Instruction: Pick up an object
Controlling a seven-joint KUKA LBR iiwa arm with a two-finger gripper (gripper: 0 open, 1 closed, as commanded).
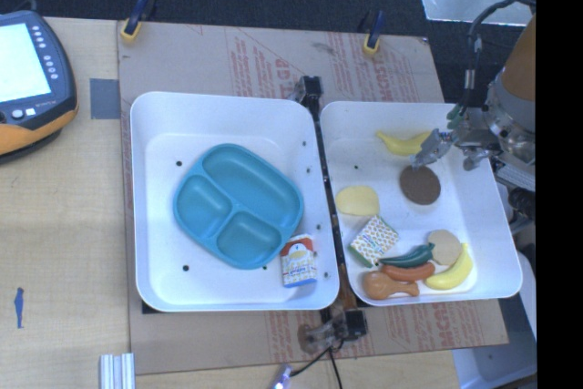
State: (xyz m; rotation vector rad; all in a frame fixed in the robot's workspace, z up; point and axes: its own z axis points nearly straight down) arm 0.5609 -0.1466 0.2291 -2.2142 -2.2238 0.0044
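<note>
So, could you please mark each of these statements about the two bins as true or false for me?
1. The blue divided plate lies in the left bin. True.
2. The small milk carton stands on the blue divided plate. False: it sits on the bin floor beside the plate's near right edge.
3. The gripper is over the right bin, close to the brown round disc. True.
4. Both bananas lie side by side. False: one banana is at the bin's far side, the other banana at its near right corner.
5. The pale yellow piece lies in the left bin. False: it is in the right bin.
</note>
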